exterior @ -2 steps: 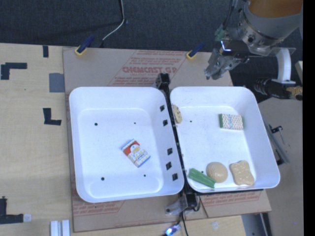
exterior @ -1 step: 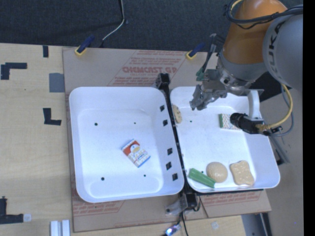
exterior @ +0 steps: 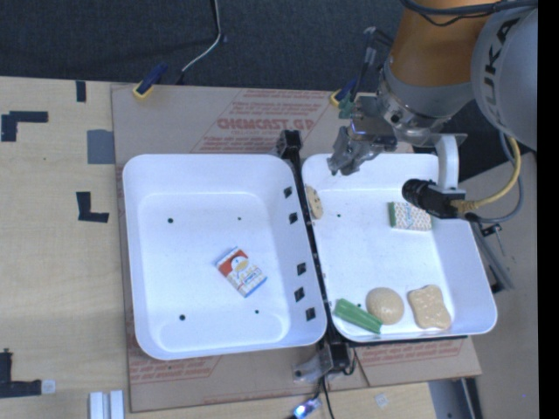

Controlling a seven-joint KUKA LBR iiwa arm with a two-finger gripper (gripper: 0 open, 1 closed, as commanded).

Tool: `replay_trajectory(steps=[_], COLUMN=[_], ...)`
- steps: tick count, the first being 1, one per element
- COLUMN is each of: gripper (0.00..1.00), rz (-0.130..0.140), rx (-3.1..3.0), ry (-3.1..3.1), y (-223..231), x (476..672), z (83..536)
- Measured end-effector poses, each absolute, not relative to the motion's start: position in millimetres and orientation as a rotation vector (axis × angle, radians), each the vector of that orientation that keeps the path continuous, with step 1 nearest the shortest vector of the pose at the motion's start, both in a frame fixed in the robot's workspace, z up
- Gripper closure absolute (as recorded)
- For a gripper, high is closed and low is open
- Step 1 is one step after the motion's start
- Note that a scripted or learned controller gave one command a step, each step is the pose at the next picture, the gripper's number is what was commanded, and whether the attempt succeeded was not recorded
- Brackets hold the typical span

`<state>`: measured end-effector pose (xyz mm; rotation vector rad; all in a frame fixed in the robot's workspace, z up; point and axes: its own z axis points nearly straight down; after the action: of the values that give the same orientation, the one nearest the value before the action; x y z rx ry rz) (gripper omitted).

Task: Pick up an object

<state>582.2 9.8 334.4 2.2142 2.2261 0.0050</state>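
Observation:
My gripper [exterior: 348, 162] hangs over the far left corner of the right bin [exterior: 454, 273], and I see nothing between its fingers. In that bin a small tan piece [exterior: 314, 204] lies by the left wall just below the gripper. A green-and-white sponge [exterior: 410, 216] lies near the far right. Along the near edge sit a green object [exterior: 358, 316], a round beige bun [exterior: 384, 305] and a tan biscuit-like piece [exterior: 430, 307]. A small red, white and blue carton [exterior: 240, 272] lies in the middle of the left bin [exterior: 140, 234].
The grey arm with its orange band [exterior: 445, 16] fills the upper right. A black cylinder with a cable [exterior: 432, 197] juts over the right bin's far right side. Black clips [exterior: 301, 273] line the divider between the bins. Cardboard lies under both bins.

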Motion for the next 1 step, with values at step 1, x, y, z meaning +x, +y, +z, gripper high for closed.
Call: replay_trajectory(steps=[1], gripper=[1.00], rz=[0.002], rx=[2.217], ry=[2.223], y=[-1.0], x=[621.5], z=[348.2])
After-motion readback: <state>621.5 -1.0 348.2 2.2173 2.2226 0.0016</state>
